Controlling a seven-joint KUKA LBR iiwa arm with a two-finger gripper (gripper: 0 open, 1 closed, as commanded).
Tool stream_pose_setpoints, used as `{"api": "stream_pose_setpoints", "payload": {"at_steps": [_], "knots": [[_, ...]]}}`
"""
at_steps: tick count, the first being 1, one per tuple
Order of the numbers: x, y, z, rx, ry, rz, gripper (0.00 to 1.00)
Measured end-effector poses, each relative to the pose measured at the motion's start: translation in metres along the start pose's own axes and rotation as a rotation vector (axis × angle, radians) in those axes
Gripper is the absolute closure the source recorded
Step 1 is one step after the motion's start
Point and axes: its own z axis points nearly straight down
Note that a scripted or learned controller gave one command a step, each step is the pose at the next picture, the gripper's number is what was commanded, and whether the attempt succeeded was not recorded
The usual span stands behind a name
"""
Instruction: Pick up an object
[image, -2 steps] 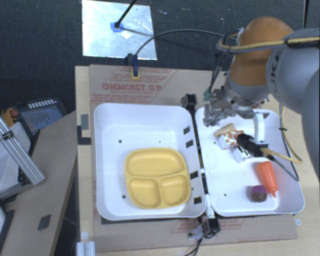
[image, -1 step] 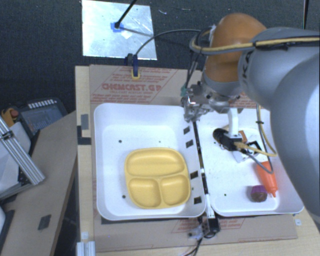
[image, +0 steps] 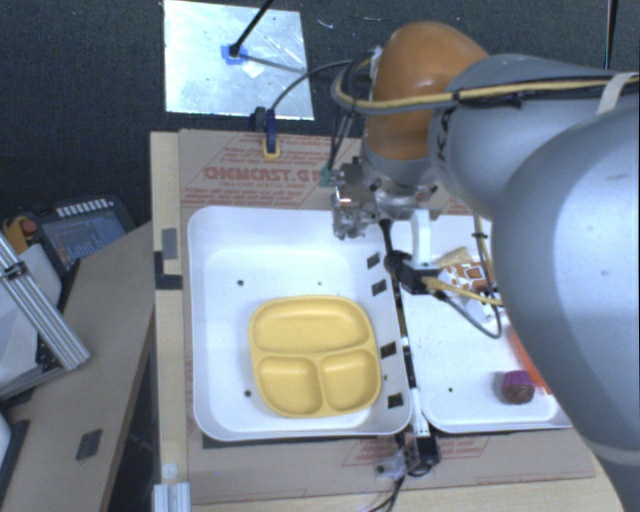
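Camera view: yellow tray (image: 314, 355) lies flat in left bin (image: 215, 300), long axis running left-right; hand (image: 352, 212) hovers above, grip state unclear. Brown cardboard surface (image: 260, 170) underneath.

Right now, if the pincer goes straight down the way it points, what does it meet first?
Probably the bare white floor of the left bin near its back right corner. The pincer hangs there, well clear of the yellow divided tray. Depth is hard to judge from this slant.
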Motion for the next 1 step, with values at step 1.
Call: {"api": "stream_pose_setpoints", "payload": {"at_steps": [1], "knots": [[0.0031, 0.0016, 0.0002, 0.000, -0.002, 0.003, 1.00]]}}
